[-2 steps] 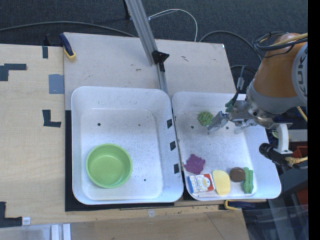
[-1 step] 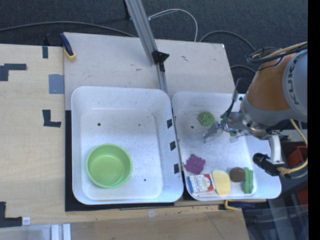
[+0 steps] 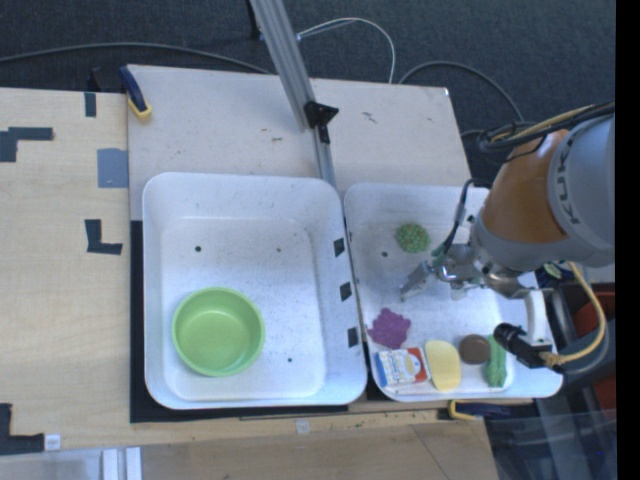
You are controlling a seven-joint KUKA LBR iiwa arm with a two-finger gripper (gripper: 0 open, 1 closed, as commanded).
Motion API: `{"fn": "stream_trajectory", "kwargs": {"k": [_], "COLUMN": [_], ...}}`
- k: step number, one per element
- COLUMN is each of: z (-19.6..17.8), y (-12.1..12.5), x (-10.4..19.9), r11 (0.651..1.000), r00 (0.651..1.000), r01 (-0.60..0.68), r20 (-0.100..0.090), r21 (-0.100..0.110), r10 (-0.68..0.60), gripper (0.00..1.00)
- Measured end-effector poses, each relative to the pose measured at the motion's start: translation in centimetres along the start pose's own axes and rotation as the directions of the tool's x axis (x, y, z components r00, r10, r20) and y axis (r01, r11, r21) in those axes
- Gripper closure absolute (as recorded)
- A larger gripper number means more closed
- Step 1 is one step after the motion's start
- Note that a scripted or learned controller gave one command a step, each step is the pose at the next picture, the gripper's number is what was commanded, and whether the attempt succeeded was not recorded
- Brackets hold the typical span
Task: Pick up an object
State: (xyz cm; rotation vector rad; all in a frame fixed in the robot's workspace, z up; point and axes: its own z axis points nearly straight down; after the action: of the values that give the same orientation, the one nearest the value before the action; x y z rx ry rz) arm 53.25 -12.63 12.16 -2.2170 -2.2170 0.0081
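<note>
1. Nearest the camera, along the front wall of the right shallow white bin [image 3: 372, 200], four small things lie in a row: a flat white packet with a red and blue label [image 3: 401, 367], a pale yellow rounded block [image 3: 443, 364] just beside it, a small brown ball [image 3: 474, 349], and a slim green piece [image 3: 495, 365] at the right end.
2. Just behind the packet sits a purple lumpy cluster like a bunch of grapes [image 3: 389, 326], apart from the row.
3. Farther back in the same bin lies a round, bumpy green ball [image 3: 411, 236], alone on the bin floor.
4. Between the green ball and the purple cluster, the hand [image 3: 413, 285] reaches in from the right on the grey arm with its orange band [image 3: 525, 203]. Its metal fingers [image 3: 411, 288] point left and down toward the bin floor; whether they are parted or closed I cannot tell. Nothing is visibly between them.
5. In the left shallow white bin [image 3: 160, 193], a lime-green plastic bowl [image 3: 217, 330] stands upright in the near left corner.
6. Both bins rest side by side on the pale worktop [image 3: 220, 118], with a grey metal pole [image 3: 285, 43] slanting above them.
</note>
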Motion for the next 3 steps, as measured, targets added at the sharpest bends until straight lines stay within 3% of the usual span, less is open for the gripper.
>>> {"fn": "stream_trajectory", "kwargs": {"k": [1,2,3], "z": [-1.3,-7.6,-10.7], "y": [0.1,0.2,0.3], "x": [0.1,0.0,0.1], "r11": [1.0,1.0,1.0], "r00": [1.0,1.0,1.0], "r01": [0.002,0.002,0.002], "r20": [0.0,0.002,0.001], "r21": [-0.004,-0.013,-0.01], "r10": [-0.002,-0.002,-0.002], "gripper": [1.0,1.0,1.0]}}
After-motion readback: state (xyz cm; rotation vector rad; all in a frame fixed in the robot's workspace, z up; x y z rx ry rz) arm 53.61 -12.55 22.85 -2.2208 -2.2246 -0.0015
